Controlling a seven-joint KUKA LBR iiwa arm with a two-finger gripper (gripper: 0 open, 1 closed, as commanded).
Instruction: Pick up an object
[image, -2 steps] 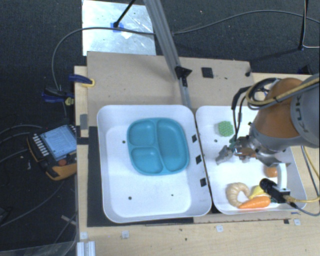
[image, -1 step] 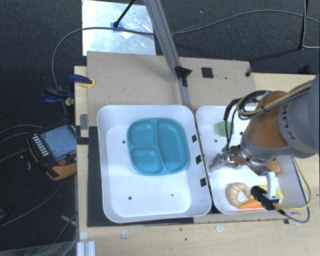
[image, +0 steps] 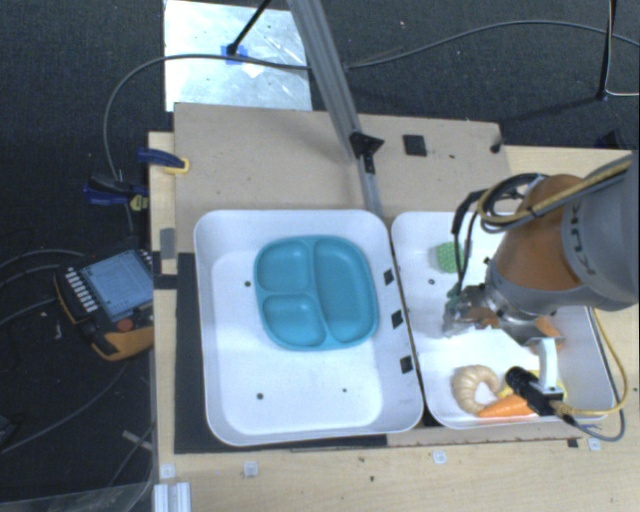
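Observation:
My gripper (image: 458, 316) hangs low over the middle-left of the right bin (image: 430, 390), with the grey and orange arm reaching in from the right. A small green object (image: 444, 257) lies in the bin's far left corner, a little beyond the gripper. A tan, curled, pastry-like object (image: 471, 385) rests near the bin's front edge, just in front of the gripper. An orange carrot-like piece (image: 506, 407) lies against it on the right. I see nothing in the gripper's grasp.
The left bin (image: 230, 390) holds a blue divided plate (image: 315, 291) in its far half. A narrow ridge with black clips separates the two bins. The arm's bulk covers the right bin's far right part.

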